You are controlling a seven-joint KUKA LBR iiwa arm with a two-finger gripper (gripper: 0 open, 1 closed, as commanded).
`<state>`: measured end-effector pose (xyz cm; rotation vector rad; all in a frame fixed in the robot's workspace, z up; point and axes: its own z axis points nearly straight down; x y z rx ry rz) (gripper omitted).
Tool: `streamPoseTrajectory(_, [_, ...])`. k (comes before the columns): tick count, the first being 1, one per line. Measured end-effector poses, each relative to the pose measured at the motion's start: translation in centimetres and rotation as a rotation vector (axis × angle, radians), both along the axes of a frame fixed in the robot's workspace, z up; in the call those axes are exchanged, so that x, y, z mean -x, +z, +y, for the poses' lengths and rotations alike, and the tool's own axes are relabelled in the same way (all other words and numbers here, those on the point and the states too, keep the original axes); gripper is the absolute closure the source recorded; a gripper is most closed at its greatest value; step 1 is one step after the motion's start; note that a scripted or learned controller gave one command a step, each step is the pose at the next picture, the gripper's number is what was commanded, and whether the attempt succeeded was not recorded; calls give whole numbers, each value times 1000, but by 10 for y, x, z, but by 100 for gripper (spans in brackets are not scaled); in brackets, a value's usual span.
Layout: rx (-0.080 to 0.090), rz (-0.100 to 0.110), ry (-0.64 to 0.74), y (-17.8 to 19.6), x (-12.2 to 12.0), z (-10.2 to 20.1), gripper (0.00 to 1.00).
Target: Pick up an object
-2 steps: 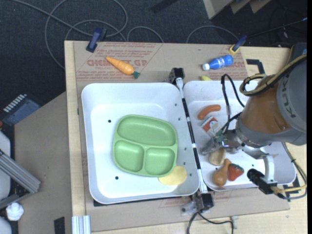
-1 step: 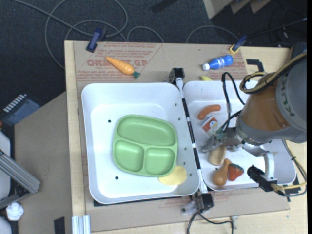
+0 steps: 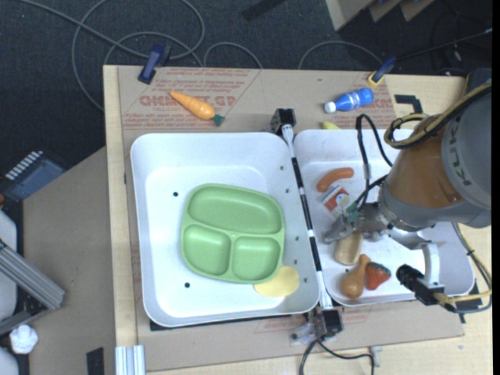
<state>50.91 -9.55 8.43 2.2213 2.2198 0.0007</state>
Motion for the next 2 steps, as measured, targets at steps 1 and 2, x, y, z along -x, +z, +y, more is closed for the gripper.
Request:
streamPoseTrajectory(1, [0, -1, -1, 10, 0, 0, 100])
streamPoseTrajectory(2, [-2, -1, 2, 101, -89, 79, 100])
